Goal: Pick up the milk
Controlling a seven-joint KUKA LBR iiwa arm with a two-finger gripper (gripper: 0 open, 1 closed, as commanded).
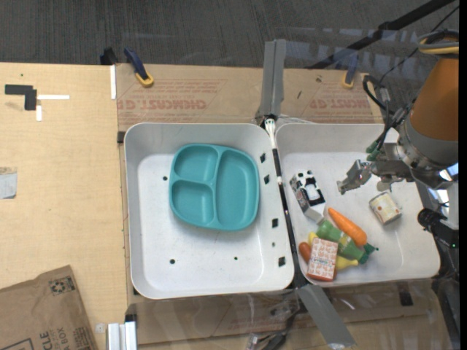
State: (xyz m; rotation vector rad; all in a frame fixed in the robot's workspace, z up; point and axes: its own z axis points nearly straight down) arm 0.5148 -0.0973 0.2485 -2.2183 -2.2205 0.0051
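In the right-hand bin (430,268), nearest the camera, a red carton (323,259) lies against a carrot (347,226) and other toy food. Beyond them the milk (309,191), a black-and-white carton, lies by the divider. The gripper (355,176) hovers just right of it, jaws spread, nothing between them. A descent from here risks missing the milk or nudging the carrot.
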